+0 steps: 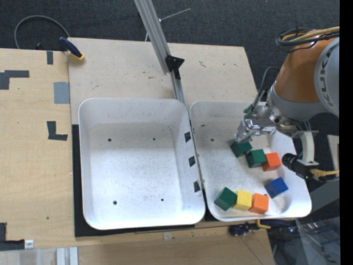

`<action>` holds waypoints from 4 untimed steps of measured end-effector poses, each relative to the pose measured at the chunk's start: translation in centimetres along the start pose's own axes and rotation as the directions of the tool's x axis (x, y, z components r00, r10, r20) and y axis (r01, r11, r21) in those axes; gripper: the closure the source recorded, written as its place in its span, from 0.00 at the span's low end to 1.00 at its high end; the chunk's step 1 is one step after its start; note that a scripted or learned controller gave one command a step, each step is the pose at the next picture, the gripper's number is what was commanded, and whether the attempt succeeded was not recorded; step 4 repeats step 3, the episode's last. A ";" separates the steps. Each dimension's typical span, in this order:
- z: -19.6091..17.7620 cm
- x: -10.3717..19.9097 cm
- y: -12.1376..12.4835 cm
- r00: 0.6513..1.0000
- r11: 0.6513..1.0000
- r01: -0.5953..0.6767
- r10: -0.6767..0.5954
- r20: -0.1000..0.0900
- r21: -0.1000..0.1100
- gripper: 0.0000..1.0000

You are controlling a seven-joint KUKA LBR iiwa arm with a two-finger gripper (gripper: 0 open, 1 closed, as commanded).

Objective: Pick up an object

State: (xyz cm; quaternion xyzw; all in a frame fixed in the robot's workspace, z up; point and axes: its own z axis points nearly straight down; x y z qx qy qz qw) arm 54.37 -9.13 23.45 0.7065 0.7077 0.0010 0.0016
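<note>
A pale wooden bench carries two white bins. In the right bin, the gripper, its state not discernible, hangs over a small dark green cube, judged light, rigid, best gripped across flat sides.

Right bin beside left bin, gripper low over its far side, dark green block just beneath, green block touching orange block nearby, blue block nearer.
</note>
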 end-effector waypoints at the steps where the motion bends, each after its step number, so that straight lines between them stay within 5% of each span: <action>1: 0.3 6.2 -0.5 1.000 1.000 0.006 -0.006 -0.002 0.005 1.00; 3: 0.8 17.1 0.1 1.000 1.000 0.005 -0.005 -0.001 0.008 1.00; 4: 0.8 17.1 0.1 1.000 1.000 0.005 -0.005 -0.001 0.008 1.00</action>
